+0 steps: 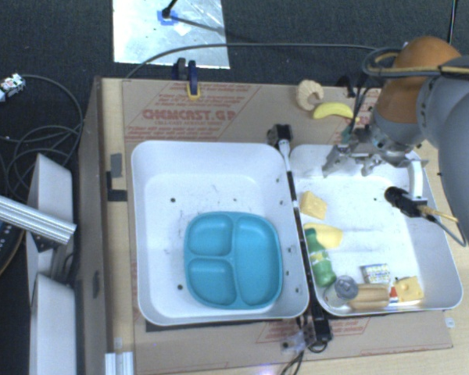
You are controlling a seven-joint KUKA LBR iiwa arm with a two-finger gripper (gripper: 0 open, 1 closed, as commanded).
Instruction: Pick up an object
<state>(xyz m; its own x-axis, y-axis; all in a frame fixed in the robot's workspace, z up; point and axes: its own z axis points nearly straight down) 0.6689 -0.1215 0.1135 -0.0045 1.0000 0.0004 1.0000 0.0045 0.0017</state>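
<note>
The gripper (pixel 349 165) is positioned, fingers spread and nothing held between them, over the bare upper part of the right bin (pixel 445 276), well apart from the candidate objects clustered along its lower-left edge, presumably before a descent.

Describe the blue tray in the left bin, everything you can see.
The blue tray is a light-blue divided plate, plastic by its look, rounded-rectangular with three compartments: one long section on its right side and two smaller ones on its left. It lies flat and right side up on the floor of the left bin, toward the bin's near right part, turned slightly askew to the bin walls. All three compartments hold nothing. Nothing but the bin floor touches it.
</note>
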